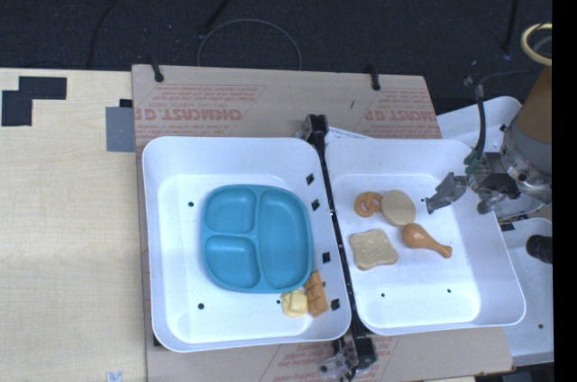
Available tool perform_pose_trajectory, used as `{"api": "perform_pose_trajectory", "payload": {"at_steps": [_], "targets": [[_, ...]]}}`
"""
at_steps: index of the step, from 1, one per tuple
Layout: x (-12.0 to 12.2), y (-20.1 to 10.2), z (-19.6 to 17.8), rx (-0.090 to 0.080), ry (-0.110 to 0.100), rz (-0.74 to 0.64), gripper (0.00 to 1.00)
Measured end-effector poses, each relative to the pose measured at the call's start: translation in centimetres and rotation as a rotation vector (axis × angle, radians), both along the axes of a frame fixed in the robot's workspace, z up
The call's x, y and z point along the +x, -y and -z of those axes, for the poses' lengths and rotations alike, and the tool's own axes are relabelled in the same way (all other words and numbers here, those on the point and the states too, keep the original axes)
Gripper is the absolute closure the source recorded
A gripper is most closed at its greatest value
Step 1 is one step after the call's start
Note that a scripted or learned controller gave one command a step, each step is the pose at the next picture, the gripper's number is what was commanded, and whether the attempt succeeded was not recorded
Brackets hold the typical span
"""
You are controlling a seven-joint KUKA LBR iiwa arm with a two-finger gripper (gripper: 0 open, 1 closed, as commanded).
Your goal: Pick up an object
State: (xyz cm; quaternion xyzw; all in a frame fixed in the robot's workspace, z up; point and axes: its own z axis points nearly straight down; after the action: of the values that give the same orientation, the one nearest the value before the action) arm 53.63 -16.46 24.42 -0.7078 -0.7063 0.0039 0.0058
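Camera view puts my gripper at the right bin's right edge, fingers spread and grasping nothing; the drumstick lies just beside it with the other food pieces, so picking remains
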Motion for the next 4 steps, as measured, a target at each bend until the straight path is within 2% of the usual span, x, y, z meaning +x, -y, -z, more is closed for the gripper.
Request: {"api": "perform_pose_trajectory", "payload": {"at_steps": [1,2,3,4], "targets": [[0.2,0.0,-0.6,-0.002,0.010,-0.002,0.00],[-0.1,-0.6,3.9,0.000,0.006,-0.002,0.00],[0.1,-0.7,10.3,0.000,0.005,-0.002,0.00],[0.3,-0.6,15.1,-0.008,0.020,0.000,0.00]]}}
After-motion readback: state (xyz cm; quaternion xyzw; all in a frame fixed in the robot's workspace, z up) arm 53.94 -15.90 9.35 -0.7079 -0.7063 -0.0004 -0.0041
